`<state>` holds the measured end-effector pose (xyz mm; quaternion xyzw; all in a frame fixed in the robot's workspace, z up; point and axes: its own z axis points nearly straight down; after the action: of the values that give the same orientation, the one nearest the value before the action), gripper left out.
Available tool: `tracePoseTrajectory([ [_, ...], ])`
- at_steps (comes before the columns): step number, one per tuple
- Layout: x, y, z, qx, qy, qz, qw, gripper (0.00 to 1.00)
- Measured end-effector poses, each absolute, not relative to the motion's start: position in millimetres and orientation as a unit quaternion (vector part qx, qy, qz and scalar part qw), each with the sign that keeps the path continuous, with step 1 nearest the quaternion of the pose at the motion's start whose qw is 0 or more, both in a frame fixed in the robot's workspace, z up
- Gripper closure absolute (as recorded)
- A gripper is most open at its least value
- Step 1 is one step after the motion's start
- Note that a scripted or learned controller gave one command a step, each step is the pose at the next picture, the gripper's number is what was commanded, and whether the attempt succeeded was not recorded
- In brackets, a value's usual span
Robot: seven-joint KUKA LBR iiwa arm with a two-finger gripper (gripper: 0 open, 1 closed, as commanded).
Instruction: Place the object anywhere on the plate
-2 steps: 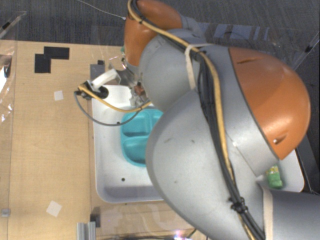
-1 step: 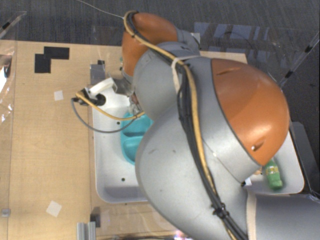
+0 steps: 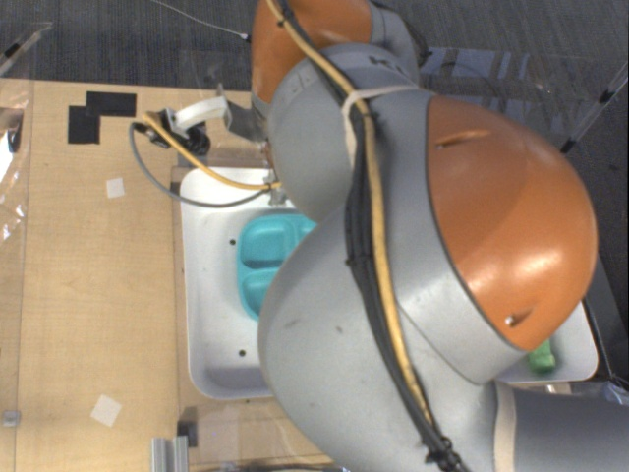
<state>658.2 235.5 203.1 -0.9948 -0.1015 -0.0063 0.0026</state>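
Note:
A turquoise divided plate [image 3: 263,257] lies in the left white bin [image 3: 210,293], with its right part hidden behind the arm. A small green object [image 3: 543,359] shows at the right, at the edge of the other bin, just below the arm's orange shell. The big grey and orange arm [image 3: 413,244] covers most of the bins. Its wrist end with yellow cables [image 3: 197,126] sits above the left bin's far rim.
The wooden bench [image 3: 88,293] stretches to the left, with black markers [image 3: 98,116] and small pale tape squares on it. A loose yellow and grey cable loops over the bin's far left corner.

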Motion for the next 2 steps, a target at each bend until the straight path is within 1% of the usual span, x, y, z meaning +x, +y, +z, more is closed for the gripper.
tracePoseTrajectory([
  [1, 659.3, 235, 212, -0.995, -0.101, -0.0077, 0.003, 1.0],
  [2, 661.1, 234, 224, -0.995, -0.1, -0.0115, 0.005, 1.0],
])
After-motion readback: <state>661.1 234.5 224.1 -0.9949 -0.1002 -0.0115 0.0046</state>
